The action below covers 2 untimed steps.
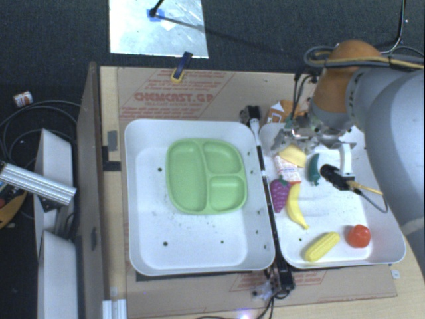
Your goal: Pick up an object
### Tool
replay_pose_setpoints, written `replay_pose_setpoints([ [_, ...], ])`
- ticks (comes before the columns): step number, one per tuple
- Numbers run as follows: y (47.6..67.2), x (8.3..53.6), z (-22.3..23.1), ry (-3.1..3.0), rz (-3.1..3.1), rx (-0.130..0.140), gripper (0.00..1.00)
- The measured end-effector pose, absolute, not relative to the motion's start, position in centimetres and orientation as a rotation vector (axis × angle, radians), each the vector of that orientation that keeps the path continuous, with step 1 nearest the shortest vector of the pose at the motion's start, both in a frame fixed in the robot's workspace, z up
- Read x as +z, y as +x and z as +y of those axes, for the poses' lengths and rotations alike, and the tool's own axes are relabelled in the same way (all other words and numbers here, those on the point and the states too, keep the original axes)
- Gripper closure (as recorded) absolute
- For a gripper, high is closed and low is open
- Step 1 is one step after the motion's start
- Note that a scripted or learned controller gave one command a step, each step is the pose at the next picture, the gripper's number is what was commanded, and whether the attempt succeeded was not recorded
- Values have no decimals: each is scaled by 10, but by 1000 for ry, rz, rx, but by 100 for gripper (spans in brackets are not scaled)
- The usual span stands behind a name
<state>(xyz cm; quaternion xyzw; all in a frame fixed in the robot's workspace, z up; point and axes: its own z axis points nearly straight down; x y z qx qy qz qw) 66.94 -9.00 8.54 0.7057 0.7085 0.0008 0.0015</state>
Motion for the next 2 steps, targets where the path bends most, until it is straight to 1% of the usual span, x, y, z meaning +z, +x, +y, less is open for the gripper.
replay_pose_setpoints([
  [1, 671, 97, -90, 2210, 2224, 6, 100],
  [2, 621, 182, -124, 2221, 2215, 3, 100],
])
